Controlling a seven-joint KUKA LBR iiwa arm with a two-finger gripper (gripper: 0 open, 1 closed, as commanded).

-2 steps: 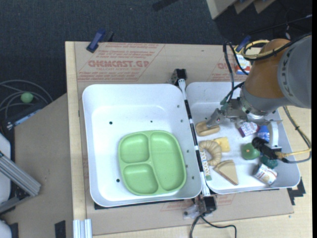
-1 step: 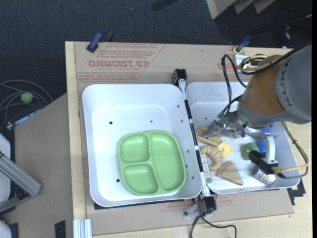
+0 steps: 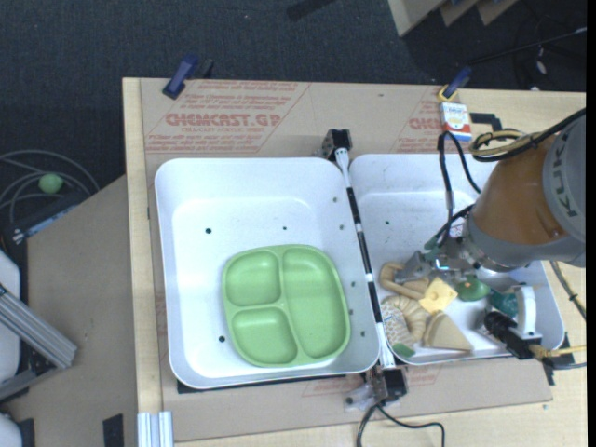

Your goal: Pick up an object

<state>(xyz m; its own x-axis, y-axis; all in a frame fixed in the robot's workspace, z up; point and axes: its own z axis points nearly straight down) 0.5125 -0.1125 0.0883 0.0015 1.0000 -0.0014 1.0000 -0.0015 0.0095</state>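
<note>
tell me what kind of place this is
Likely a robotics lab bench: a grey and orange arm reaches over the right white bin, a green divided tray sits in the left bin, loose cables lie on the floor.

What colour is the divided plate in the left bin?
The plate is plain light green; the camera view shows it clearly.

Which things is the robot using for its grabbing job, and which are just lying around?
Job: gripper, right bin, yellow piece, tan wedge.
Lying about: green plate in left bin, blue clip, green ball.
</note>
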